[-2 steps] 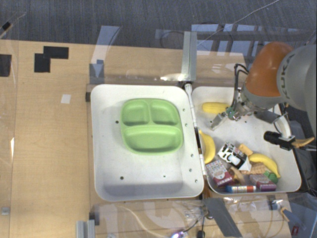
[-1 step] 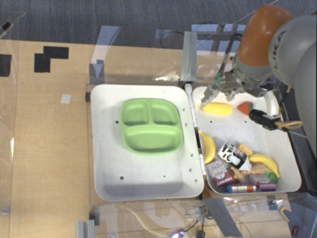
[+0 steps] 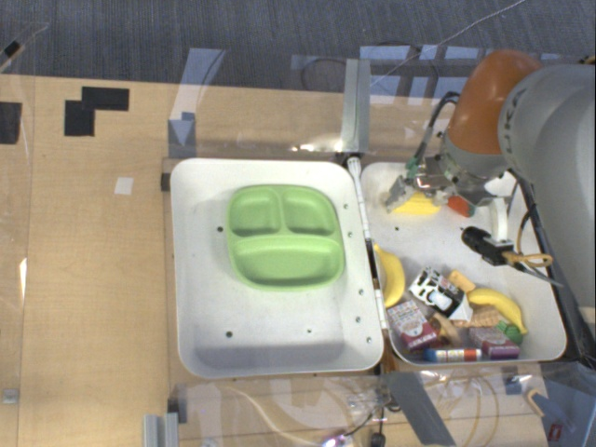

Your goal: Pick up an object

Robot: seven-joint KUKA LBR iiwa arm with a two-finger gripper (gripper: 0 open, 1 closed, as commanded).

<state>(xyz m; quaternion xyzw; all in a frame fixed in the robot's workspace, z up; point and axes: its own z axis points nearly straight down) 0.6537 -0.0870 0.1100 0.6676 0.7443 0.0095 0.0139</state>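
The gripper (image 3: 416, 186) is hanging over a yellow object (image 3: 416, 207) at the upper right; jaw state unclear. Bananas (image 3: 392, 278) and clutter (image 3: 456, 329) are crowding below.

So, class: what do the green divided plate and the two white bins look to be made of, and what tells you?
Plate: probably moulded plastic, matte; even green colour, soft rounded dividers, no glare. Bins: likely thin formed plastic or coated sheet, smooth and slightly satin; uniform white, rounded corners, faint sheen. The view cannot settle which.

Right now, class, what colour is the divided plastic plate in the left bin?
Light green divided plastic plate, seen in the camera view.
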